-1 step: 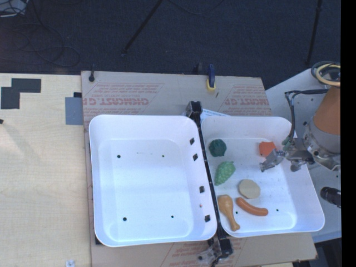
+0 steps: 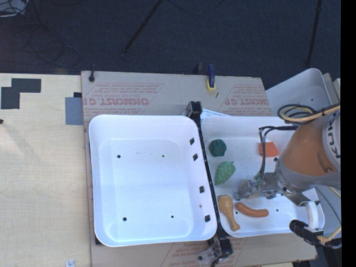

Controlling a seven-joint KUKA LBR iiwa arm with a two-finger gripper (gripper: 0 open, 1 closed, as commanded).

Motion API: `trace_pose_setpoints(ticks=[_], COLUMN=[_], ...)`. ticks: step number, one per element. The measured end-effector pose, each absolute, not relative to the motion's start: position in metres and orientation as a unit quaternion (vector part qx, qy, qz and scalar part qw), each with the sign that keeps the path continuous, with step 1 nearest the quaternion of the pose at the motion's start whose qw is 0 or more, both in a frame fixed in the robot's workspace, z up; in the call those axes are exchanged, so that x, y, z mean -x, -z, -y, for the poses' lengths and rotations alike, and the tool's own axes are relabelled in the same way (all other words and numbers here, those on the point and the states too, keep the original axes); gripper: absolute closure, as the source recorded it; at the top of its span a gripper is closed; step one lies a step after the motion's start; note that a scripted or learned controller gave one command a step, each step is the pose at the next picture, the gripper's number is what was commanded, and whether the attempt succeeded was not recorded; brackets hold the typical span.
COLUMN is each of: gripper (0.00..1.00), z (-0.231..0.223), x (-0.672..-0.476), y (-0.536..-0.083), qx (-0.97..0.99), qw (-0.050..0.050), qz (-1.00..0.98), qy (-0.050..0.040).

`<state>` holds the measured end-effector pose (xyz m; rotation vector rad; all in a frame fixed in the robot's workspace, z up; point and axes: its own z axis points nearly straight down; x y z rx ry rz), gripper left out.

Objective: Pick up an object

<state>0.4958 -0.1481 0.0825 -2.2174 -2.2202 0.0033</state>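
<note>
The right bin [image 2: 245, 132] holds several small items. A dark green ball-like piece [image 2: 217, 147] lies near its left wall, with a lighter green leafy piece [image 2: 225, 172] just below it. A tan drumstick-shaped piece [image 2: 228, 210] and an orange-red sausage [image 2: 252, 210] lie along the near edge. An orange block [image 2: 268, 148] sits further right. My gripper [image 2: 248, 190] hangs low over the bin, just above the sausage and right of the leafy piece. No item shows between its fingers.
The left bin [image 2: 103, 177] stands beside the right one, split from it by a black clamp strip [image 2: 201, 171]. Both rest on a cardboard sheet [image 2: 144, 96]. The grey and orange arm [image 2: 308, 154] covers the right bin's right side.
</note>
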Motion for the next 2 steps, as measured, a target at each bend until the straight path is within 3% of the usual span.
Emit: trace_pose_setpoints(ticks=[1, 2], gripper=[1.00, 1.00], z=[0.1520, 0.1538], x=[-0.4974, -0.4967], y=[-0.0983, -0.1076], qx=[0.709, 0.712], qw=[0.001, 0.002], qz=[0.705, 0.703], qy=[-0.0002, -0.0006])
